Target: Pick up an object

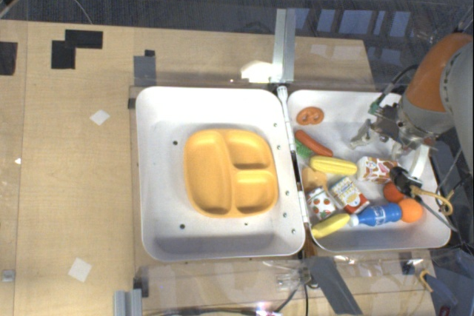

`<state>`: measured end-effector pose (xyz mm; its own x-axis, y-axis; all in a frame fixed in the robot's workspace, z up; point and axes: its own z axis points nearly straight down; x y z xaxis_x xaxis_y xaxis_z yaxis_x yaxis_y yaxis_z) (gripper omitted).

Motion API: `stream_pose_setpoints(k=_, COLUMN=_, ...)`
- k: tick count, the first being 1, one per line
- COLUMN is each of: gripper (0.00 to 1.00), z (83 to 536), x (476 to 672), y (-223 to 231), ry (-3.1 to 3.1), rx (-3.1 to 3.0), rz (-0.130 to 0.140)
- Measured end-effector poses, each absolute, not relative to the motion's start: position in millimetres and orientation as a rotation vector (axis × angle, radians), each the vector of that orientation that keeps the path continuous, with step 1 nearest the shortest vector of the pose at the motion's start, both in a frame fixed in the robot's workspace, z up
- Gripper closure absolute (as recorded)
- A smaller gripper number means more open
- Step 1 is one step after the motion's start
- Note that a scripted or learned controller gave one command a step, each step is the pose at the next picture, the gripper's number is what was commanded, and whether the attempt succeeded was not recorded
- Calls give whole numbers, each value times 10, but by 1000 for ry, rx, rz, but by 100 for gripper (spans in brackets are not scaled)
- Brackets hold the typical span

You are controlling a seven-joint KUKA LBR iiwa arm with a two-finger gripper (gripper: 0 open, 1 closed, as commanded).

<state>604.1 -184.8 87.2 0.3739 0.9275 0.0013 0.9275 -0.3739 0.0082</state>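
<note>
Camera view: grey gripper [379, 131], finger state indiscernible, poised over the right shallow white bin [337, 106] beside a small printed snack packet [375, 169], nothing lifted; yellow divided plastic tray [229, 172] occupies the left bin [159, 159].

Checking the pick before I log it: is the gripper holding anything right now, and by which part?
Nothing shows between the fingers of the gripper. It hangs over bare floor at the back of the right bin, apart from the toys.

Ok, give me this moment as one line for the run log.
arm: over right bin | gripper: above bare floor at its far side, nothing seen held | toys: heaped at near side | left bin: yellow tray
</note>
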Motion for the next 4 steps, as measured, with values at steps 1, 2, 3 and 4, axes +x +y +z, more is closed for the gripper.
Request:
stream_pose_setpoints(k=1, gripper=0, z=871, x=6386, y=-1407, ry=1810, rx=2561, rz=12)
stream_pose_setpoints(k=2, gripper=0, z=882, x=6251, y=-1389, ry=1336, rx=2843, rz=2)
stream_pose_setpoints(k=3, gripper=0, z=1513, x=5721, y=-1387, ry=1060, rx=2956, rz=6)
stream_pose_setpoints(k=4, gripper=0, z=1162, x=5827, y=-1419, ry=424, rx=3098, rz=42)
